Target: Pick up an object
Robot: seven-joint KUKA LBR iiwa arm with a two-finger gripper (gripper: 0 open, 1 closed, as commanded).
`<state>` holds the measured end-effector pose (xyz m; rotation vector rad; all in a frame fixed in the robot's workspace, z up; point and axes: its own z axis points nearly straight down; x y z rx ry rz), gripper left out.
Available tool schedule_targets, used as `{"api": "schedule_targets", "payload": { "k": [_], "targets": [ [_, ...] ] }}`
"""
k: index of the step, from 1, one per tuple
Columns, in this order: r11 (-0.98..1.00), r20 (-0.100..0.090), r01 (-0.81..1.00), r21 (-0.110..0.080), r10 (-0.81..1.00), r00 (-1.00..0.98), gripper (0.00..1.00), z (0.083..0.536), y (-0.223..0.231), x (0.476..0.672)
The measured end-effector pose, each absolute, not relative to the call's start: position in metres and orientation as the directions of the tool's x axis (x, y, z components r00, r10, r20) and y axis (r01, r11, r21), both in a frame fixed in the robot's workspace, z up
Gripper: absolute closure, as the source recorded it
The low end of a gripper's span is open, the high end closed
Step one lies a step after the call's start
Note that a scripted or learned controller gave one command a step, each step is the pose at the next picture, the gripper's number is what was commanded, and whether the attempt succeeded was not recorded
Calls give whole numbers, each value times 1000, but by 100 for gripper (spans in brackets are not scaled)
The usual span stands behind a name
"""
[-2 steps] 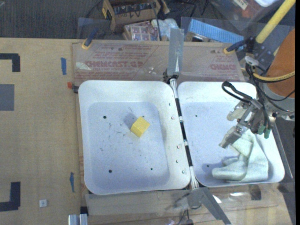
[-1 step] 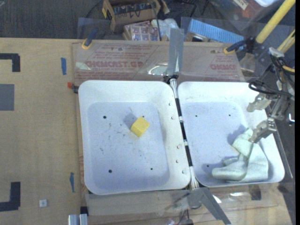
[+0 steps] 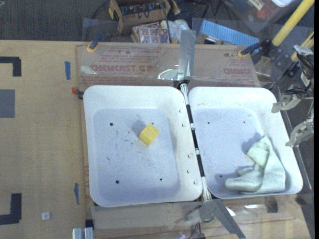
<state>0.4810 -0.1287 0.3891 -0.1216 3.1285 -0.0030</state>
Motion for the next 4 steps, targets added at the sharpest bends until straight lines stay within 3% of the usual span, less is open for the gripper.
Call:
{"api": "schedule_targets", "payload": {
  "k": [1,2,3,4],
  "targets": [
    [985,-6,-171,-1,-171,-985,0,341,-133,493],
    [818,-9,-575,-7,-575,-818,0,437,-139,487],
    [334,-5,-942,-9,-943,-334,0,437,-102,510],
    [-61,-2,-998,-3,-998,61,0,436,-101,497]
  ]
}}
